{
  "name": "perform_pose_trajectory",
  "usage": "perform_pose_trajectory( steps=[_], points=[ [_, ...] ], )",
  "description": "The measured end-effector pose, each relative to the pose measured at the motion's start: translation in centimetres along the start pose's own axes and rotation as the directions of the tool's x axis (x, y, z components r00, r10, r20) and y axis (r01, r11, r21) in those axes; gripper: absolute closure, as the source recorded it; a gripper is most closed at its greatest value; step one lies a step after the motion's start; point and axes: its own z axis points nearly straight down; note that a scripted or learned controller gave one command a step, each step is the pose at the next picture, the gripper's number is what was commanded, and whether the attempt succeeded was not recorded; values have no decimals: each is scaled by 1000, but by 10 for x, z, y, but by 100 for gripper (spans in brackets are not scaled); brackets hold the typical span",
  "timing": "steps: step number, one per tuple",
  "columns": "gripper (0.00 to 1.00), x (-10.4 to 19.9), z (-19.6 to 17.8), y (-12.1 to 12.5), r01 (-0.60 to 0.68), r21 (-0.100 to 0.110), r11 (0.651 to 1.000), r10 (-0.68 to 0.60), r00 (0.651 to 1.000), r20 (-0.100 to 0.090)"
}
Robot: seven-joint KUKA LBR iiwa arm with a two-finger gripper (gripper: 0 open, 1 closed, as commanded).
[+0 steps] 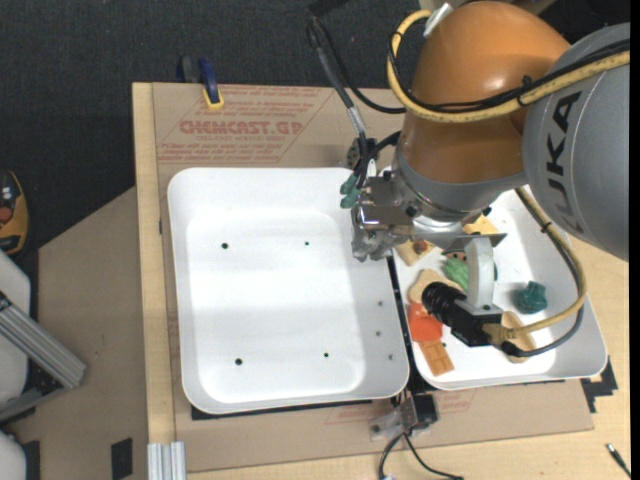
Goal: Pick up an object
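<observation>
The grey arm [590, 158] with its orange band reaches in from the right and hangs low over the right bin [585, 353], covering much of it. Its pincer [372, 230] sits at the seam between this bin and the left bin [200, 368], whose white floor carries four small dark dots. Around the wrist, the right bin holds a teal piece [530, 295] near its right wall, a green piece [456, 267], a red-orange piece [425, 325] and just below it a tan-orange block [438, 359]. Both bins rest on a brown sheet [250, 123] printed "CHEMCAST G.P" on the desk [165, 428], with a blue-and-yellow clamp [209, 81] at the far edge.
</observation>
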Motion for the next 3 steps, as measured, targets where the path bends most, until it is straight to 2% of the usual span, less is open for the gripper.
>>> perform_pose_trajectory(
  steps=[1, 2, 3],
  points=[
    [100, -12, -45, -11, -4, -16, 1000, 4, 1000, -2],
    [100, 62, -146, -12, 3, -24, 1000, -4, 1000, -6],
    [100, 113, -223, -13, 2, -21, 1000, -2, 1000, -6]
  ],
)
